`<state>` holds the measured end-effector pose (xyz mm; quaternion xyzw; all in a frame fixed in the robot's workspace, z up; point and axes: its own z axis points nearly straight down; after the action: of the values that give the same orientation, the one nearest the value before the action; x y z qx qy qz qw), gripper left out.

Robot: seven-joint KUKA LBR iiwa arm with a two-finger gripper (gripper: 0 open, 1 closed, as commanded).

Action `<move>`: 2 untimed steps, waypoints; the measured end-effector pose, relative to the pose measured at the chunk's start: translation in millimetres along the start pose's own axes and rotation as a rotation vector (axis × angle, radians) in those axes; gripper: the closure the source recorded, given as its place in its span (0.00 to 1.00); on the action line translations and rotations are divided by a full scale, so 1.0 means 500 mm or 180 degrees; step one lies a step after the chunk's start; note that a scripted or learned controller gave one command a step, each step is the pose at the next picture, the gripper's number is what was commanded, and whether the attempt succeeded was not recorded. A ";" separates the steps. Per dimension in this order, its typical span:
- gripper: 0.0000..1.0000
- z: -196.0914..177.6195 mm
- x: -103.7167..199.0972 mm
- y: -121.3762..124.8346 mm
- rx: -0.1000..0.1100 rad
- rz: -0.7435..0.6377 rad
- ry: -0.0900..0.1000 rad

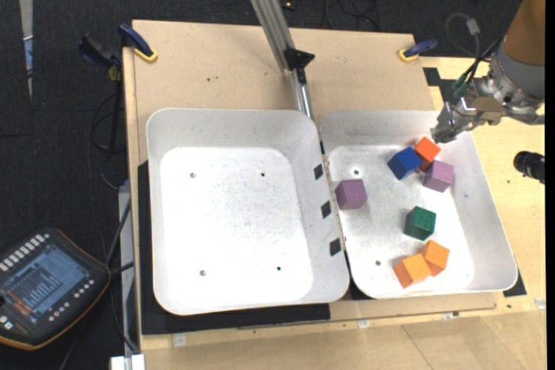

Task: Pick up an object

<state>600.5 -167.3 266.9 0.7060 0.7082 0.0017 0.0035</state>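
Several coloured blocks lie in the right bin [486,225]. An orange block [427,150], a blue block [403,162] and a purple block [439,176] cluster near its far right corner. Another purple block [350,193] sits near the bin's left wall. A green block [420,223] rests in the middle, with two orange blocks [422,262] touching each other toward the front. My gripper [444,131] hangs at the far right rim, just above and right of the far orange block. Nothing shows between its tips.
The left bin [173,152] stands beside the right one, with black clips along their shared edge. A slanted metal pole [264,0] comes down to the bench's back middle. Clamps [139,43] hold the board's far corners. A teach pendant [43,282] lies at lower left.
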 end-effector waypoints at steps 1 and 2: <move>1.00 0.006 0.115 0.005 0.0021 -0.0016 0.0011; 1.00 0.037 0.221 -0.014 0.0031 -0.0015 0.0014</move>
<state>593.1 -56.9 248.2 0.7043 0.7099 -0.0001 -0.0015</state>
